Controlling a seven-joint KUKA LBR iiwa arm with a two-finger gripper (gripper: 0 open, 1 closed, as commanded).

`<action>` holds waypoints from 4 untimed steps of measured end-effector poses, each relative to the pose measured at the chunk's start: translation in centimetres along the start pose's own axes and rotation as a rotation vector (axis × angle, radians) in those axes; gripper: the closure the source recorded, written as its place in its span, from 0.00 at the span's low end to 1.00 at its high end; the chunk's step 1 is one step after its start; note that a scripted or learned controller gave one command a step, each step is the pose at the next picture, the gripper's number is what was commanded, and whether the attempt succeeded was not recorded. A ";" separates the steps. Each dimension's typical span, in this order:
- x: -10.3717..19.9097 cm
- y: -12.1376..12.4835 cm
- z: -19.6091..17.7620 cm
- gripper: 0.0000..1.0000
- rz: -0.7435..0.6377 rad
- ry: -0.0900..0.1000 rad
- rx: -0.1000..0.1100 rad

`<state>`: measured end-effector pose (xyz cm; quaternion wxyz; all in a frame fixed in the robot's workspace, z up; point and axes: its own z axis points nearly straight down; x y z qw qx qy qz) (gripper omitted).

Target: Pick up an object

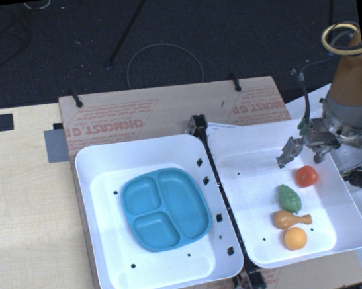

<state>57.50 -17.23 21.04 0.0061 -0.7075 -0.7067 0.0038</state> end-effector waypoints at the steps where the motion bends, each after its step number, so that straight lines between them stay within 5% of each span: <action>1: 0.0 0.3 -0.6 0.00 -0.001 -0.002 -0.011; 3: -0.5 0.8 10.4 0.00 -0.003 0.001 -0.012; 4: -0.3 0.8 12.3 0.00 -0.002 0.002 -0.011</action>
